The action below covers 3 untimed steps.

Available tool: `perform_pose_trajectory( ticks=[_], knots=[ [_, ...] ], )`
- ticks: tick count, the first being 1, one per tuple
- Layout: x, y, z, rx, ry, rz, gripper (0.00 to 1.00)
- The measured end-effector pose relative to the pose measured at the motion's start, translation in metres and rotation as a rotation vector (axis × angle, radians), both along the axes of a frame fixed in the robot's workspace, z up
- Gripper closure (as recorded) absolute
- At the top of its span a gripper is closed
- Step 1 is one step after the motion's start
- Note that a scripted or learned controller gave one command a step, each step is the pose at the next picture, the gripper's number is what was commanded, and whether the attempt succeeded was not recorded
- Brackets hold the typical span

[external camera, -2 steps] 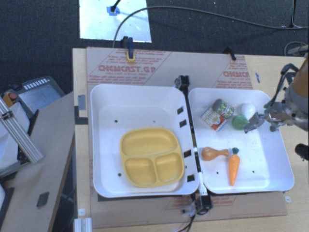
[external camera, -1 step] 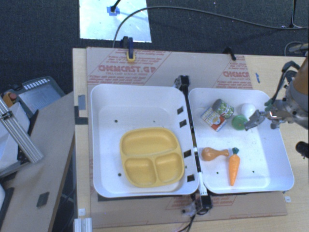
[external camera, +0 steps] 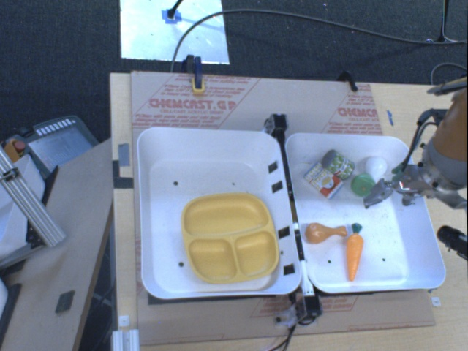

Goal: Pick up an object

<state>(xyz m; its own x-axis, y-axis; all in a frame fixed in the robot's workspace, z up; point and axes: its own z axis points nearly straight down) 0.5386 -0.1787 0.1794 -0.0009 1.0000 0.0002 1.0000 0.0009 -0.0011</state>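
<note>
Two shallow white bins are seen from above, side by side on a bench covered by a printed cardboard sheet. The left bin holds a yellow divided tray, placed toward five o'clock of that bin's floor, with one long compartment at its far side and two smaller compartments at its near side. The right bin holds several small things. A toy carrot, orange with a green top, is laid near the bin's centre, its tip pointed toward six o'clock. Just beside it, at nine o'clock, a tan pear-shaped toy is laid on its side. At eleven o'clock of the bin, a small can with a printed label is seen tilted on its side. At two o'clock of the can, a white rounded object is found, and a green round object is touching it on the near side. The grey arm is brought in from three o'clock, and the pincer is held over the right bin's far right part, just beside the green object at its four o'clock. Two dark fingers are seen spread apart with nothing between them, so the pincer is read as released. No object is grasped.
</note>
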Motion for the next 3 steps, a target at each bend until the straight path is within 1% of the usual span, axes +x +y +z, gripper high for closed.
perform_pose_trajectory(
  ticks=[1, 2, 3],
  knots=[
    [-0.003, 0.008, -0.059, 0.001, 0.001, 0.001, 0.0],
    [-0.003, 0.009, -0.097, 0.001, 0.0, 0.0, 0.0],
    [-0.002, 0.008, -0.084, -0.001, -0.004, 0.0, 1.0]
  ],
)
